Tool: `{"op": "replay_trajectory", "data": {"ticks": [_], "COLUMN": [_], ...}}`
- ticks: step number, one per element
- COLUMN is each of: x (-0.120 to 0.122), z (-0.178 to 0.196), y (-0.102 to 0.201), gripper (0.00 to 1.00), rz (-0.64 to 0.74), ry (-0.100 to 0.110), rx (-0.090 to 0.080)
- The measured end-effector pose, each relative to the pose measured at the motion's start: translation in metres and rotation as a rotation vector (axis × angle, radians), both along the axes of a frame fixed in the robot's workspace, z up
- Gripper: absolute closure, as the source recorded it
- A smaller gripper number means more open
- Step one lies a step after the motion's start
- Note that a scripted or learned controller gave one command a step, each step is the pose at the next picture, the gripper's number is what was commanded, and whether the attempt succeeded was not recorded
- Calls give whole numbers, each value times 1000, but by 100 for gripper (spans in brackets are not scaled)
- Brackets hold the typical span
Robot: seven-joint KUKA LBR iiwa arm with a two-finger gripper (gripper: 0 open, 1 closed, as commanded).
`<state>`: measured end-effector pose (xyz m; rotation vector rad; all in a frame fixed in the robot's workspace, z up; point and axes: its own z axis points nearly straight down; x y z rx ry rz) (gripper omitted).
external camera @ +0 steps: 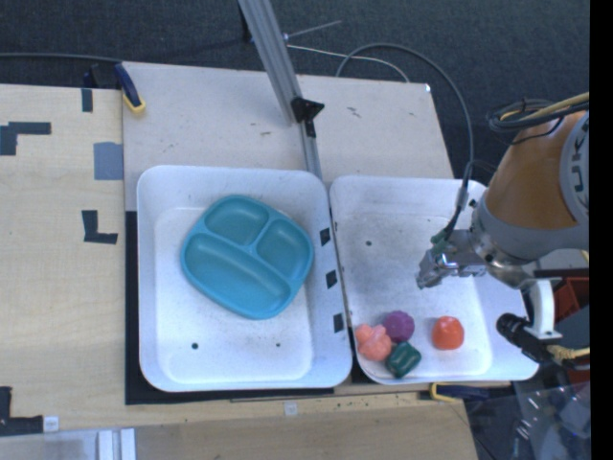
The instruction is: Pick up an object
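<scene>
A grey robot arm reaches over the right bin, its gripper poised above the bin floor; how far its jaws stand apart cannot be made out. This looks like the approach step. Next it must descend over one object. Nearest the bin's front edge sit a purple ball, orange ball, pink lump and green block, all just beyond the gripper.

On the surface sit two white bins: the left bin holds a teal divided plate. In the right bin, near its front edge, lie a pink lump, a purple ball, a green piece and an orange ball. The tool hangs over the right bin, above and apart from these.
</scene>
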<state>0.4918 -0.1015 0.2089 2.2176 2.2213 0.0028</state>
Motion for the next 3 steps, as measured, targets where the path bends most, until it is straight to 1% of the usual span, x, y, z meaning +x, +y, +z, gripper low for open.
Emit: {"op": "replay_trajectory", "data": {"ticks": [1,2,3], "x": [15,36,62], "z": [-6,10,17], "y": [47,97,150], "gripper": [100,100,100], "rz": [5,6,6], "ry": [5,3,3], "rx": [2,2,3]}}
